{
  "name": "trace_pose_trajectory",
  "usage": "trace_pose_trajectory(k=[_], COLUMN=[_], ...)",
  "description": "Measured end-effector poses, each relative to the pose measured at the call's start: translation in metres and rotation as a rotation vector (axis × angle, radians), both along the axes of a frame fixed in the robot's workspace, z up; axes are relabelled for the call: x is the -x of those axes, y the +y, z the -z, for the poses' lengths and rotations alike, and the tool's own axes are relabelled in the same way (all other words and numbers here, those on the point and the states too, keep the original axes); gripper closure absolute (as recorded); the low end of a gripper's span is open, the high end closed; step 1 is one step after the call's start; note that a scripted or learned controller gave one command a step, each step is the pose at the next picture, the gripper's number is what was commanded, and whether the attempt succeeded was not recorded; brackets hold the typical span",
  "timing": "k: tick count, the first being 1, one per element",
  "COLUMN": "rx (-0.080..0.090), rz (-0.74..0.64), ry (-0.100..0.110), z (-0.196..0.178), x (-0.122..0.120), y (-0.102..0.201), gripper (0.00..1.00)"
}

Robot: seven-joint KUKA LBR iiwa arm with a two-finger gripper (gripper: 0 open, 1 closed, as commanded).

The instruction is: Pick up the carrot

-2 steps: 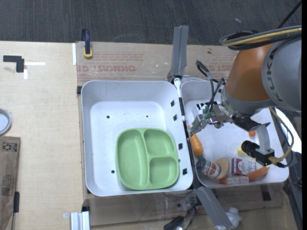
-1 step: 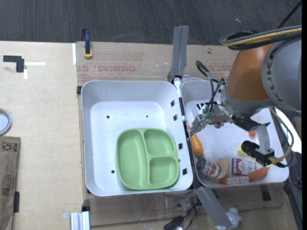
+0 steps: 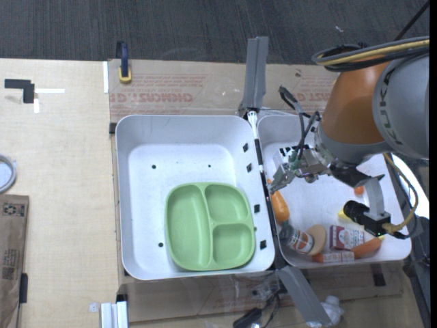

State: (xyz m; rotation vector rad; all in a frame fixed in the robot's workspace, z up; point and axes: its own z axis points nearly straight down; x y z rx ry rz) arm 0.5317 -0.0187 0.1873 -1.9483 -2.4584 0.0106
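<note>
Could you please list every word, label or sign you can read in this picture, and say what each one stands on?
"KUKA", partly cut off, on the grey arm, running vertically.
Red print on the cardboard sheet behind the bins: upside down and too blurred to read.
A recycling-type symbol on the brown paper bag: no legible words.
Labels on the small carton and the bottle in the right bin: too small to read.

Arm (image 3: 369,108) covers much of the right bin (image 3: 328,262), upper right part hidden. Gripper (image 3: 293,169) fingers too small and cluttered to tell. Carrot (image 3: 279,207) partly hidden at the bin's left wall. Packages (image 3: 345,238) labels unreadable. Roll of tape (image 3: 5,175) cut by left edge.
</note>
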Motion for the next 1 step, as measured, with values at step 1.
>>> trace_pose_trajectory(k=[1], rx=[0.0], rz=[0.0], ry=[0.0], z=[0.0], x=[0.0], y=[0.0], gripper=[0.0])
